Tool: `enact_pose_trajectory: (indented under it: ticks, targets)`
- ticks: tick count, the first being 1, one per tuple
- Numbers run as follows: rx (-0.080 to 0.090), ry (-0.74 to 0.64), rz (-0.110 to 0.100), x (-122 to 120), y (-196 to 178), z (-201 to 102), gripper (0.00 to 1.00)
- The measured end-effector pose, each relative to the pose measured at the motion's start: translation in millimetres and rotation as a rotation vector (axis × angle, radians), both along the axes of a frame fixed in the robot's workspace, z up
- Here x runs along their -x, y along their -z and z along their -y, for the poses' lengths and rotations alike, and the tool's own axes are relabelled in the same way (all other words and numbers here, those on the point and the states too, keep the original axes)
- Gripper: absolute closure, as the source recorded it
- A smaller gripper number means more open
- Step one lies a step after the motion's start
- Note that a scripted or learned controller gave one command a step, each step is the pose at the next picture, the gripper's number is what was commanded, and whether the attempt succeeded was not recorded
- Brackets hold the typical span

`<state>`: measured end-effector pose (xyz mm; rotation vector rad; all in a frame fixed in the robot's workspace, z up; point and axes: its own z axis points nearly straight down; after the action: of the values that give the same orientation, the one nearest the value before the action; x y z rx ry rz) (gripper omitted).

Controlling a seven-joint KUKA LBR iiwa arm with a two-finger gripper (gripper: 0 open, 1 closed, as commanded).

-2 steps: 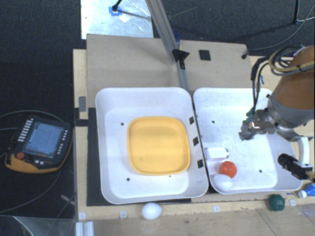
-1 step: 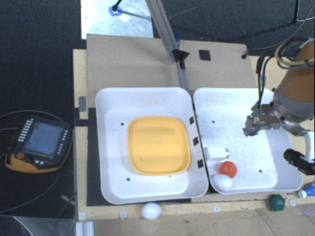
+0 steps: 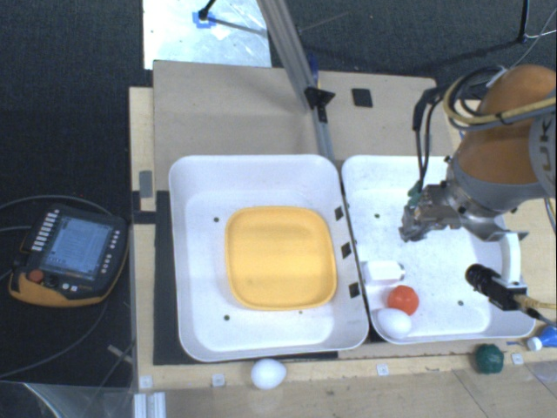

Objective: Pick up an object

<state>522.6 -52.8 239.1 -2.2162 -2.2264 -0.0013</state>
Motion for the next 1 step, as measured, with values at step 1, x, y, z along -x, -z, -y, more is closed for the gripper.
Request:
enact_pose_trajectory:
  ticks: [1]
  targets:
    - [-0.001,-0.001,0.001,-10.2,-6.9,-52.5,1.0]
